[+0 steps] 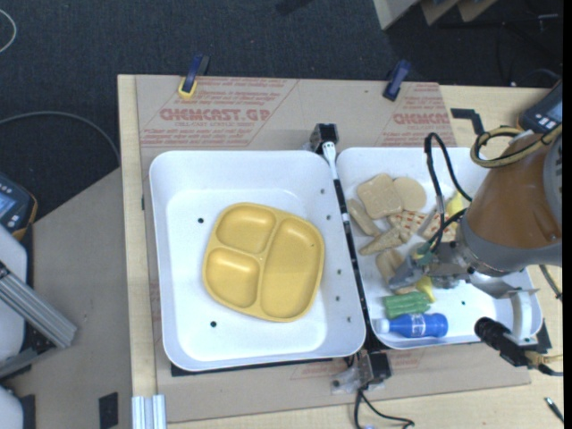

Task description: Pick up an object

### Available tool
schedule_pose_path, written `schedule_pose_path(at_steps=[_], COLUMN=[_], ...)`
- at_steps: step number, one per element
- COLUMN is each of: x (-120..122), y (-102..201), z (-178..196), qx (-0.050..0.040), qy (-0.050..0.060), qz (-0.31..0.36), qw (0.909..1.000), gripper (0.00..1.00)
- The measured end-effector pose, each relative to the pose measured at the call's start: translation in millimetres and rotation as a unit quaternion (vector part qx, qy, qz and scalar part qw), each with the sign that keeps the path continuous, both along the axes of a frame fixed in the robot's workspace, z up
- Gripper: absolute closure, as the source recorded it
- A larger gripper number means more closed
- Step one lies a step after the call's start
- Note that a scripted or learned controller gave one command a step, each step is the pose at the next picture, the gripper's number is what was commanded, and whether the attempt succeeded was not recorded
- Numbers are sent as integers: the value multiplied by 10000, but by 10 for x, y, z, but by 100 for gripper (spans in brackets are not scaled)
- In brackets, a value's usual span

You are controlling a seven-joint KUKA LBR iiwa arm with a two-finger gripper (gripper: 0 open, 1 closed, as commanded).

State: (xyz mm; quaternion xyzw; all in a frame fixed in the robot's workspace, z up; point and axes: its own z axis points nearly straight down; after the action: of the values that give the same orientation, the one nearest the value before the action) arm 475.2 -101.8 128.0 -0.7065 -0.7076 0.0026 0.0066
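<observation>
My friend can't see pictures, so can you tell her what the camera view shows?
A grey and orange robot arm reaches from the right into the right white bin, over tan wooden blocks, a green block and a blue bottle. The left white bin holds a yellow divided plate.

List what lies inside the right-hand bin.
The right bin holds tan wooden pieces, a green block and a blue bottle near its front. The arm covers the bin's right part, so anything beneath it is hidden.
</observation>
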Motion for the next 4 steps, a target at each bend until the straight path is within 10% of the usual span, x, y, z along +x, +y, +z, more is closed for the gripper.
schedule_pose_path(at_steps=[1,2,3,4], x=[45,803,305,15], y=[-30,511,1106,389], z=[147,596,2275,1378], qx=[-31,-21,-5,-36], qy=[-80,-116,-158,-16], qz=[-16,36,31,-53], qw=[10000,9999,9999,10000], gripper=[100,100,100,100])
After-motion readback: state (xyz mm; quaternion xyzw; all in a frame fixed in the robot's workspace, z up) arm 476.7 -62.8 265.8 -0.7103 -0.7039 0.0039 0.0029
